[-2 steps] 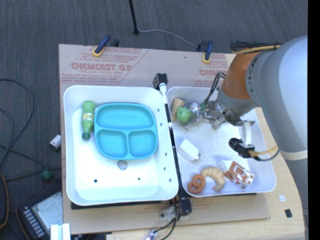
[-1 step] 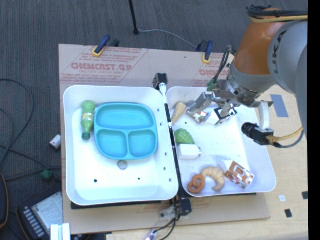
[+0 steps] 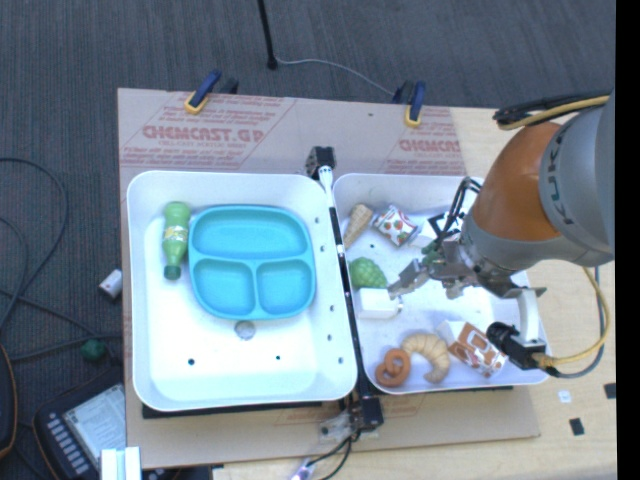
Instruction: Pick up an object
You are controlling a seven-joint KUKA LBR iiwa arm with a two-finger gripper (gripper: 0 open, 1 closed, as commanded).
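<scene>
My gripper (image 3: 428, 272) hangs over the middle of the right bin (image 3: 500, 190), below the arm's orange band. Just left of it lie a green lumpy toy (image 3: 367, 272) and a white block (image 3: 378, 305). Behind it sit a cone-shaped item (image 3: 358, 219) and a white packet with red and green print (image 3: 397, 225). Along the front of the bin are a brown pretzel (image 3: 392, 367), a tan croissant (image 3: 431, 352) and an orange-and-white packet (image 3: 475, 348). Nothing can be seen held in the gripper.
The left bin (image 3: 150, 338) holds a blue divided tray (image 3: 252, 261), a green bottle (image 3: 176, 238) beside it and a small grey disc (image 3: 245, 329). A ridge (image 3: 340, 278) separates the bins. Yellow-and-blue clamps (image 3: 203, 90) (image 3: 414, 105) grip the board's far edge.
</scene>
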